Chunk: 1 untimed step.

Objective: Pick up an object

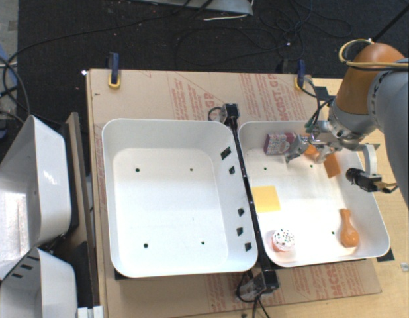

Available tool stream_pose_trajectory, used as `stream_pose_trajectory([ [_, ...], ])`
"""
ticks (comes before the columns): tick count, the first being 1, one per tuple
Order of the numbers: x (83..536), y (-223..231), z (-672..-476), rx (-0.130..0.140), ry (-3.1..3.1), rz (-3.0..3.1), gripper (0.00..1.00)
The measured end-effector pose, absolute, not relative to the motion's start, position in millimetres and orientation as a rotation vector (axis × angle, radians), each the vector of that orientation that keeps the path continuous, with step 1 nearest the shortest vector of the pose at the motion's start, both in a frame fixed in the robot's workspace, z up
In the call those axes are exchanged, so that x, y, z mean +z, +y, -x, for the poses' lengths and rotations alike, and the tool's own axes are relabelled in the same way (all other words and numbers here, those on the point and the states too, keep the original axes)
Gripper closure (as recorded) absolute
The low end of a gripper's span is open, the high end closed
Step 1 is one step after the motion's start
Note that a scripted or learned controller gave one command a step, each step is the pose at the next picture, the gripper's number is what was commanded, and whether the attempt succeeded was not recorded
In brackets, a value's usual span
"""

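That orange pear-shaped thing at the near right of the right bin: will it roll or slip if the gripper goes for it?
The orange pear-shaped thing looks rounded and smooth, so it may well roll or slip out of a pinch. It lies close to the right bin's wall, which could crowd the fingers. It seems small, so probably light.

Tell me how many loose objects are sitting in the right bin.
5: purple packet at the back, orange block near the gripper, yellow square mid-bin, dotted cup and orange pear-shaped piece in front. The arm may hide more.

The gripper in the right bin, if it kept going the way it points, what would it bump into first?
Probably the small purple-and-white packet. The gripper points toward the picture's left along the far end of the right bin, and the packet lies just ahead, though depth is hard to judge.
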<state>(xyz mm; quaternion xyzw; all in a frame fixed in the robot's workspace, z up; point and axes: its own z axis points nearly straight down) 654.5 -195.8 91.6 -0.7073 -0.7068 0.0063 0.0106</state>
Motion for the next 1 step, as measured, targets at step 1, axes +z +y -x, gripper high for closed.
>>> stream_pose_trajectory([
  [1, 91.4, -195.9, -654.4, 0.020, -2.205, 2.208, 0.00],
])
